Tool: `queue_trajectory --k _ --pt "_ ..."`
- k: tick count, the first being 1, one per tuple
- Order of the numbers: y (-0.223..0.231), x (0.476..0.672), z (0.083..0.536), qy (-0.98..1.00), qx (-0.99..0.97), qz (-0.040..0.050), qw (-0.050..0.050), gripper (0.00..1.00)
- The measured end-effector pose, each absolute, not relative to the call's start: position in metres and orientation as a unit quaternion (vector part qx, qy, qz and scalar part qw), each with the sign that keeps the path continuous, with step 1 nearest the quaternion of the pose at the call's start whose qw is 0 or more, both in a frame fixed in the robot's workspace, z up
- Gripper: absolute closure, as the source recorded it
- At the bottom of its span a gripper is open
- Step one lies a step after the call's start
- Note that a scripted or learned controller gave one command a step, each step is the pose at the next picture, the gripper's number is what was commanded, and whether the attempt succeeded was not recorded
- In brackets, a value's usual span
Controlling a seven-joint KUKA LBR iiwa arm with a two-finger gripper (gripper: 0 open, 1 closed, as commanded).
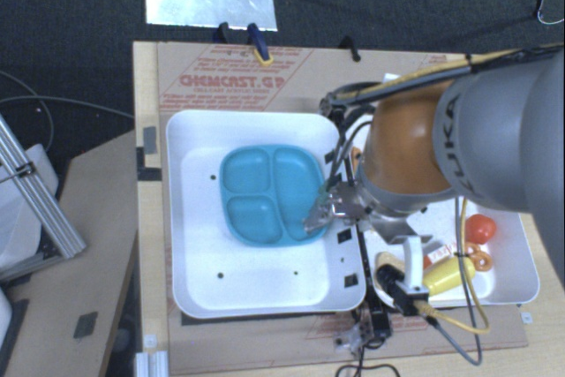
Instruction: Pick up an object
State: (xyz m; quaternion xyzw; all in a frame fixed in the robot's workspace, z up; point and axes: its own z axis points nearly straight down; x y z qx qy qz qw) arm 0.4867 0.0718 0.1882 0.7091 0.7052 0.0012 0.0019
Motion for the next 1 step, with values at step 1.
queue_trajectory --k 1 --pt "0.0767 0.4878 0.1951 0.707 0.707 0.0017 0.0 1.0"
